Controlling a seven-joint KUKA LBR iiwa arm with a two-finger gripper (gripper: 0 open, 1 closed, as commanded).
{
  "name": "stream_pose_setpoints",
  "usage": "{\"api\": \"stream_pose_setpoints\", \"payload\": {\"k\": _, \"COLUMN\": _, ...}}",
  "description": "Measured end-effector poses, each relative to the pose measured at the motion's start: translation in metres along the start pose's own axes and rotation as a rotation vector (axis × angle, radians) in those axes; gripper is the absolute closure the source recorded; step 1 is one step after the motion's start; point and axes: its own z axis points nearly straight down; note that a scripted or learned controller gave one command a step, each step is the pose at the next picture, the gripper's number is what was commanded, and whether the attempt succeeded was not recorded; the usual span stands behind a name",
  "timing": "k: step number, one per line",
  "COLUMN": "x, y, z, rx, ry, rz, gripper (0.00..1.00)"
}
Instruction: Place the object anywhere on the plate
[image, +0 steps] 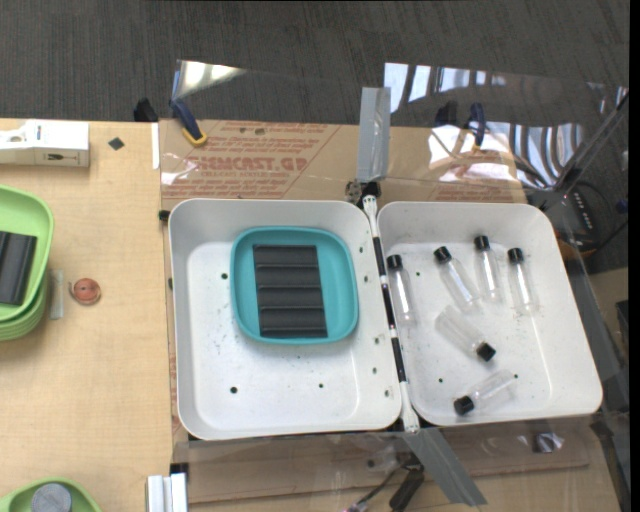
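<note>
Glare first: clear plastic sheeting (480, 110) behind the bins throws bright reflections, and the red print on the cardboard (270, 150) beneath it reads only in part. At the left edge a stack of green trays (25, 225) is cut off, with a dark block lying in it, and a green shape (45, 497) is clipped in the bottom left corner. Whether the gripper is spread or pressed together cannot be told, so there's no placing the vials against it. Now the vials themselves: six clear vials with black caps lie scattered in the right bin (570, 300). One vial (397, 285) lies right along the bin's left wall, three more (487, 265) fan out near the top, a fifth (468, 335) sits near the middle at an angle, and the last (485, 392) lies close to the front wall. Their glass bodies are hard to pick out against the white floor; the caps give them away. Over in the left bin (200, 380), the teal plate (245, 290) sits toward the back, carrying a dark ridged insert (292, 290). Bare white floor runs along the plate's left and front sides. The two bins touch along their shared rim. On the wooden bench a small orange disc (86, 290) lies near the trays, and a white box (45, 145) sits at the upper left.
</note>
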Motion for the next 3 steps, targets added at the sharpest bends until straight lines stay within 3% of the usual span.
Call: {"api": "stream_pose_setpoints", "payload": {"k": 3, "x": 0.036, "y": 0.034, "z": 0.0, "rx": 0.001, "ry": 0.0, "rz": 0.283, "gripper": 0.0}}
